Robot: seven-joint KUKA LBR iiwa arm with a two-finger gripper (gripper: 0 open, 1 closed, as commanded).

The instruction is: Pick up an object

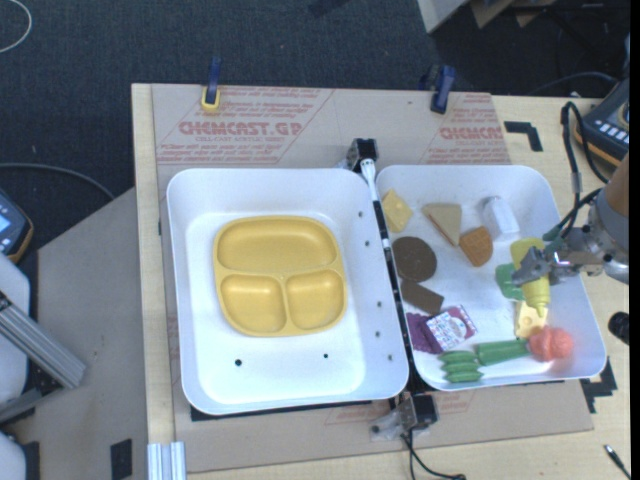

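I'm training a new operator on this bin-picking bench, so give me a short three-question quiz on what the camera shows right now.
1. True or false: the yellow divided plate lies in the left bin.
2. Which item lies nearest the right bin's front rim? A) green pea pod B) brown round cookie C) white cylinder
3. Fill in: the tool is over the ____ bin, at its right side.

Key: 1 true; 2 A; 3 right.
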